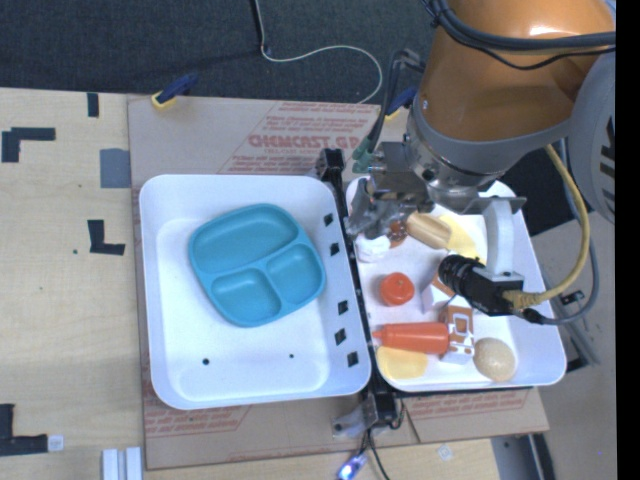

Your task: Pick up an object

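White bins (160,268): two; one plate (256,264)

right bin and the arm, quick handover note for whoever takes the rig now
Tool: low over the right bin's upper left corner; nothing seen gripped.
Right bin: orange round piece, orange carrot-like piece, yellow piece, beige egg-like piece, tan piece.
Left bin: blue divided plate.
Done: no pick visible.
Left: grasp one object and lift it.
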{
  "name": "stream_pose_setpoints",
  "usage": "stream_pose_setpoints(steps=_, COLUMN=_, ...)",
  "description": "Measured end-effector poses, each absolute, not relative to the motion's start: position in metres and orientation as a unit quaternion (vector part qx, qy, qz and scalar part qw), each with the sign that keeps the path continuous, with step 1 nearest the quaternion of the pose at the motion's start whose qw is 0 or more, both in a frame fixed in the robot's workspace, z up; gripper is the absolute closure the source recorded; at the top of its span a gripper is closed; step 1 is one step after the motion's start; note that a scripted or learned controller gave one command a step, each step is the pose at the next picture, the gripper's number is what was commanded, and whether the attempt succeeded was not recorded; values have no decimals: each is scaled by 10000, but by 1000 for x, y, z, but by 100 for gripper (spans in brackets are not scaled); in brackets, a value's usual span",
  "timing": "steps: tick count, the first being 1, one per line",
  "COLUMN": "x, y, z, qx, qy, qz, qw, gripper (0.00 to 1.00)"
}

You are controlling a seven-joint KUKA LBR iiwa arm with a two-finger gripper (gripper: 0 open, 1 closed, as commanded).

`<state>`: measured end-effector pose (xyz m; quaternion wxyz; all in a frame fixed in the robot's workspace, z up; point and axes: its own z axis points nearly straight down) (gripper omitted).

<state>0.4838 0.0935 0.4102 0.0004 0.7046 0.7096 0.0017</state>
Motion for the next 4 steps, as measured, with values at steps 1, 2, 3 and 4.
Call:
stream_pose_setpoints(steps=1, x=484, y=132, z=437, qx=7053, qy=7089, qz=9, qw=2, gripper=100)
stream_pose_setpoints(steps=2, x=481, y=157, z=306, qx=7059, qy=7083, qz=-74, qw=-38, gripper=100)
stream_pose_setpoints(steps=3, x=484, y=135, z=405, qx=7068, qy=7074, qz=36, qw=20, gripper=100)
stream_pose_setpoints(steps=4, x=484, y=136, z=399, qx=7066, qy=7076, qz=-9, qw=-1, gripper=0)
